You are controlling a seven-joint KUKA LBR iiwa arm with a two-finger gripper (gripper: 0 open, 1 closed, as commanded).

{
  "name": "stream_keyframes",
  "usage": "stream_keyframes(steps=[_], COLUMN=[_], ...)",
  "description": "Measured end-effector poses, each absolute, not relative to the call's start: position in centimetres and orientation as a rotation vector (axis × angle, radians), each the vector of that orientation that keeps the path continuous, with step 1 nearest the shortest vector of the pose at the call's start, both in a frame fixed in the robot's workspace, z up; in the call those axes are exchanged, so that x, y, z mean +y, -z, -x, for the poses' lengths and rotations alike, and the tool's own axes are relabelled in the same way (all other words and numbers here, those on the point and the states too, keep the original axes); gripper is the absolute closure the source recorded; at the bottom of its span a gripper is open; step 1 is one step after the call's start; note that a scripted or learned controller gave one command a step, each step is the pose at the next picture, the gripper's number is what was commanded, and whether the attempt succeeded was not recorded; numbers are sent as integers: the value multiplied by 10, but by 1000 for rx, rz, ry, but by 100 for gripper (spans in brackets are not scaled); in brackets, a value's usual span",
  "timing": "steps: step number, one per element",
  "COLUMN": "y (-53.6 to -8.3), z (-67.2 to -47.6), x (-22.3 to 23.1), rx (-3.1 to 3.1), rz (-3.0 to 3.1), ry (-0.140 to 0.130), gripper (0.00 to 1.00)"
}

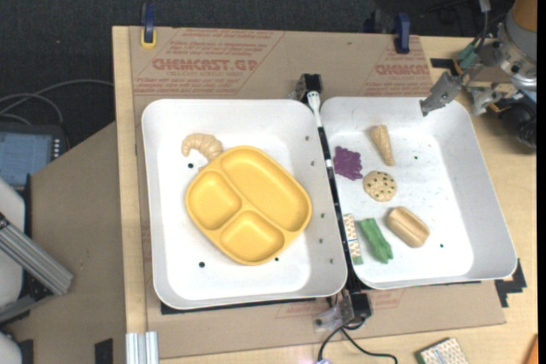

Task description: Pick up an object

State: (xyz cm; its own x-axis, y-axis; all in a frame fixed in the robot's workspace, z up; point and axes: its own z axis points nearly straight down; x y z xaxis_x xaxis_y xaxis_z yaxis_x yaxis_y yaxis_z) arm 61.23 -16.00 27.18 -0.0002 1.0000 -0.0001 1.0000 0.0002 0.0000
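Your gripper (437,95) hangs at the far right corner of the right bin (478,175), over its rim, and from this slant you cannot tell how the claw is set.

Everything you could pick lies toward the near left of it, inside that bin. Closest is the cone-shaped piece (381,143), a pale tan toy like an ice-cream cone, with its long axis running far to near and tilted slightly, the narrow tip at the far end. Just beside it to the left sits a small purple bunch of grapes (347,162), and just nearer than the cone lies a round cookie (379,185) with dark chips. Nearer again you have a tan hot dog bun (407,227), its length slanting from far left to near right, and a green piece (374,239), lying far to near, beside a striped candy bar (350,237) against the left wall.

The left bin (162,209) holds a yellow divided plate (247,205) and a croissant (200,146) touching the plate's far left edge; both are well apart from the claw.

I'd judge the cone the shortest reach: travel near and left, then close across its short width.
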Motion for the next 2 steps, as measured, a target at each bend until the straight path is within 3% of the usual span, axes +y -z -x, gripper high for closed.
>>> stream_keyframes(steps=[1,2], y=[-152,-81], z=[-596,-546], x=[-132,-134], rx=[2232,2225], rz=[-2228,-2228], ry=[10,4], gripper=[0,0])
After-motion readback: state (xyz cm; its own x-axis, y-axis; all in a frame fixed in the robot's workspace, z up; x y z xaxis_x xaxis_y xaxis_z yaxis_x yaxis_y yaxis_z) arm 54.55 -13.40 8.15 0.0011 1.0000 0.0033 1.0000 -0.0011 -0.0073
